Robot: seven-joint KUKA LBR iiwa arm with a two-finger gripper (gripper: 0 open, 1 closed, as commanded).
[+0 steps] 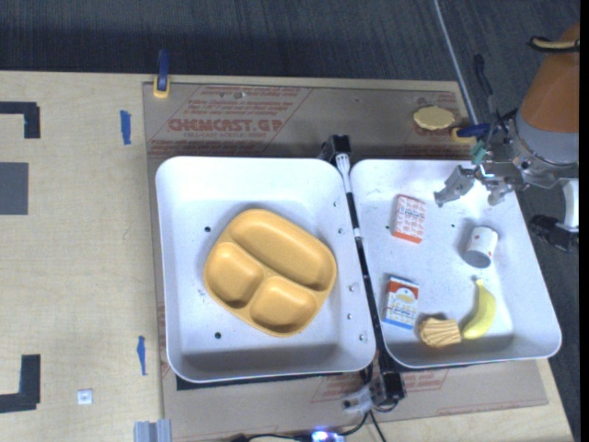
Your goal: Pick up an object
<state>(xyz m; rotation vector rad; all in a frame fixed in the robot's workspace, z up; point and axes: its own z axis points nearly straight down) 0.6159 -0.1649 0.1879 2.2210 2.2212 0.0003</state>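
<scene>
Camera view, left to right: you see a yellow divided tray in the left bin, then cards, a white cup and a banana in the right bin. Your gripper hovers above it, fingers spread, grasping nothing; next, descend onto the cup.

Gripper sits over the far part of the right bin. Bare floor right below the jaws. Nearest obstacle: white cup, just toward the near side. Red/white card lies to the jaws' left w/ a free lane between. Banana, pastry and small box crowd the near end, well apart from jaws. Left bin: yellow tray takes the middle, margins open.
</scene>
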